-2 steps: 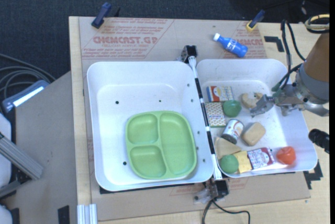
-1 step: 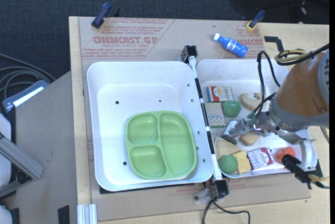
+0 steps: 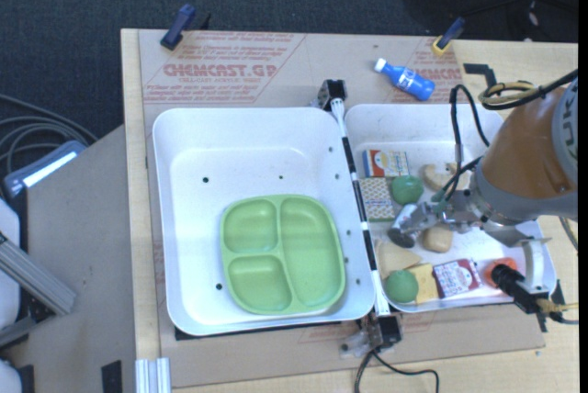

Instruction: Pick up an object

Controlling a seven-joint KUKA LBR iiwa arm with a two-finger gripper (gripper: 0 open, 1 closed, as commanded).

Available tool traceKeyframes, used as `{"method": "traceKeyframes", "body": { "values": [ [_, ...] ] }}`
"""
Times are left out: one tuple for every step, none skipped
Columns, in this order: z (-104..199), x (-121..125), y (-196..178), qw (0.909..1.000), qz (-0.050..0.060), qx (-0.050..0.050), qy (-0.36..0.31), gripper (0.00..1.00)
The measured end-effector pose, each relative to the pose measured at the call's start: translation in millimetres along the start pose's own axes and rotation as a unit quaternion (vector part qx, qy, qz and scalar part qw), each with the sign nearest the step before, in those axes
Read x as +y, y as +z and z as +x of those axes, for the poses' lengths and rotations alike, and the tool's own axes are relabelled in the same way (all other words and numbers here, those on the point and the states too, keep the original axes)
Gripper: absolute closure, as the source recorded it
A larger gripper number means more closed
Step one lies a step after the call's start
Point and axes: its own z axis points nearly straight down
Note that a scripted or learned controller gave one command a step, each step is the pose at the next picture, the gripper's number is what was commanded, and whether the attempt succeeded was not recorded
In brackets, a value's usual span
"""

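**Right bin [image 3: 415, 119], near side.** In front of the gripper [image 3: 405, 228] lie one green ball [image 3: 401, 286], one yellow block [image 3: 422, 275], one red-and-white packet [image 3: 457, 277] with print too small to read, and one red thing [image 3: 503, 272].

**Gripper.** It hangs low over the middle of this bin. The arm [image 3: 528, 157], orange above the wrist, reaches in from the right. Whether the gripper is open or closed cannot be told. A beige lump [image 3: 440, 240] lies just right of the gripper.

**Beyond the gripper.** Here are a second green ball [image 3: 405, 189], a second beige lump [image 3: 432, 175], one patterned packet [image 3: 372, 196] and one printed carton [image 3: 386, 163] with illegible text.

**Left of the gripper.** The left bin [image 3: 230, 157] holds one green three-compartment tray [image 3: 282, 253].

**Farthest beyond the gripper.** One blue bottle [image 3: 404, 79] lies on the board [image 3: 230, 84], which reads "CHEMCAST GP" in red.
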Motion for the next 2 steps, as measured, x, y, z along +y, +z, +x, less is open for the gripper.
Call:
{"method": "traceKeyframes", "body": {
  "values": [
    [-2.6, 10.0, 1.9, 1.0000, -0.003, -0.001, 0.000, 0.00],
    [-2.7, 10.0, 2.1, 1.0000, -0.003, -0.001, 0.000, 0.00]
  ]
}}
